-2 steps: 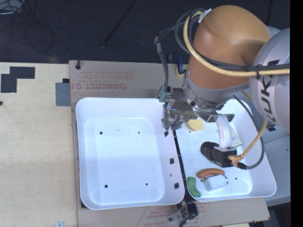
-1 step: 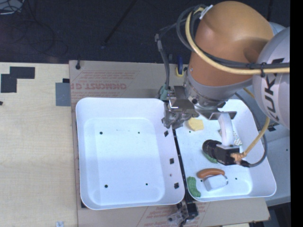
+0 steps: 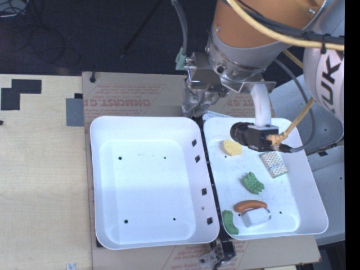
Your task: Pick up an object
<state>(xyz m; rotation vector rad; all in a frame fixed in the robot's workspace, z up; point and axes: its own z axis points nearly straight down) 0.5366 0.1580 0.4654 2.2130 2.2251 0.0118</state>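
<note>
Yellow and spongy-looking, the small wedge (image 3: 232, 147) lies in the right bin (image 3: 304, 207), near its upper left corner. From the overhead camera, you see the gripper (image 3: 198, 103) hanging over the bins' far rim; whether it is open, you cannot tell. Expect the wedge to be light and soft: take it across its narrow sides, gently.

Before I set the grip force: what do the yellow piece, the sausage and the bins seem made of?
Yellow piece: looks like matte foam or soft plastic, dull with no glare, though that's uncertain. Sausage: probably smooth molded plastic or rubber, with a slight sheen. Bins: likely thin glossy formed plastic, with rounded rims and bright reflections.
</note>
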